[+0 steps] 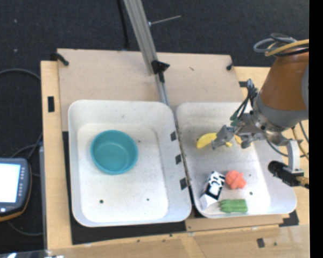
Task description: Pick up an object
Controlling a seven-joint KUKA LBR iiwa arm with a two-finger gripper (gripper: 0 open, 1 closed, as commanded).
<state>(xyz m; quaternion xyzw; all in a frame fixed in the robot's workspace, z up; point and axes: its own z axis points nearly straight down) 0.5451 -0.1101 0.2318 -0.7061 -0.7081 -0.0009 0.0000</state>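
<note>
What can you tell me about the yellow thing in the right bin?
The yellow object is small, curved and banana-shaped, with a smooth, plastic-looking surface. It lies flat on the floor of the right bin, in its upper left part. The pincer sits at its right end, covering that tip; whether it grips the object is unclear.

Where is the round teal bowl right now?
The round teal bowl sits alone in the left white bin, toward its upper left, far from the yellow banana-shaped toy in the right bin.

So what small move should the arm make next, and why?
Probably lower the tool a little onto the banana. The tool sits at the banana's right end in the right bin, and nothing shows between its fingers yet.
</note>
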